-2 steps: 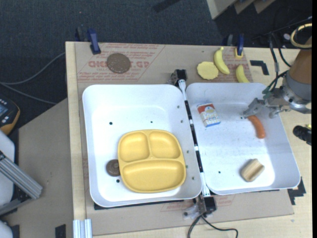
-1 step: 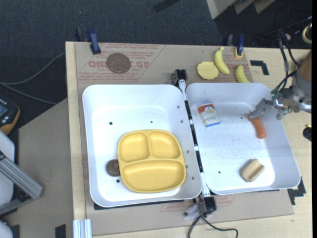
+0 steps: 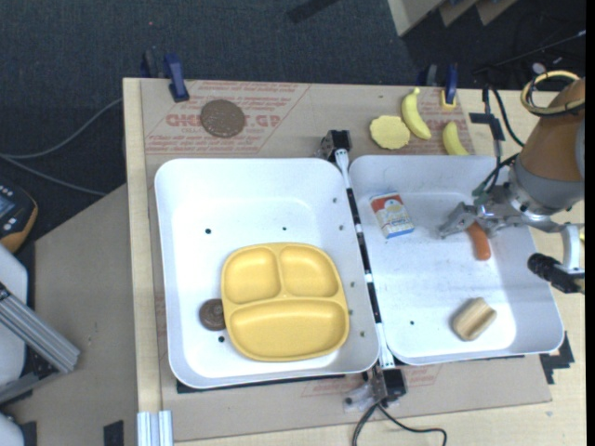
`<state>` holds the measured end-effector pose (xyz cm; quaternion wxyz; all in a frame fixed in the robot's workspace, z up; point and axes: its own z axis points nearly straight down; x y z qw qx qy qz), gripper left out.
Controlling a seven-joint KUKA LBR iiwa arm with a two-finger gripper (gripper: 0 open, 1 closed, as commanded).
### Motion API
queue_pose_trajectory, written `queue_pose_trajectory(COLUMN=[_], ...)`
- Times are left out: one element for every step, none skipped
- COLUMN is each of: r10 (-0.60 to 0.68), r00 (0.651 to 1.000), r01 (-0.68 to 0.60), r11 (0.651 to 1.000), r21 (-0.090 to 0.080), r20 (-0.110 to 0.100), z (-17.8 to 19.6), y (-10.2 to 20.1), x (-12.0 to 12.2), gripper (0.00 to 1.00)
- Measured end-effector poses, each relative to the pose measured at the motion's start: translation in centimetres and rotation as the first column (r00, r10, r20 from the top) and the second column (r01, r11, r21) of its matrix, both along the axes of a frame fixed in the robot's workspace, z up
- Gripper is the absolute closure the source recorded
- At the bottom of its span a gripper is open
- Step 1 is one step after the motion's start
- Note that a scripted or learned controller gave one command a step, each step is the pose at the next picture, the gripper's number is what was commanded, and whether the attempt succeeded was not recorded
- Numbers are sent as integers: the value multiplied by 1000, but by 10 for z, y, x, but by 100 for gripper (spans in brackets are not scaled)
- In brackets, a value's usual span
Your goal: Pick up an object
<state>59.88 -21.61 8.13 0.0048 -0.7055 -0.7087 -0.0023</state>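
My gripper (image 3: 470, 225) hangs over the upper right part of the right bin (image 3: 423, 342), its grey fingers spread open. An orange stick-shaped object (image 3: 480, 243) lies on the bin floor right under the fingers, its upper end between them; it is not lifted. A small red, white and blue carton (image 3: 394, 216) lies to the gripper's left. A tan bread-like block (image 3: 473, 319) rests nearer the front of the same bin.
The left bin (image 3: 186, 212) holds a yellow divided plate (image 3: 284, 300) with a brown disc (image 3: 211, 315) tucked at its left edge. Behind the bins, on the bench, lie a brown round piece (image 3: 222, 117), a yellow slice (image 3: 390, 131) and two bananas (image 3: 416, 114).
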Motion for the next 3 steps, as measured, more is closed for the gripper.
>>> queue_pose_trajectory(r10=[-1,3,6], r00=[1000,1000,1000], r01=[1,-3,-6], r11=[1000,1000,1000], r21=[-8,-6,-8], r20=[5,2,15], z=[14,3,111], y=[-2,83,171], x=[0,19,19], gripper=[100,100,100])
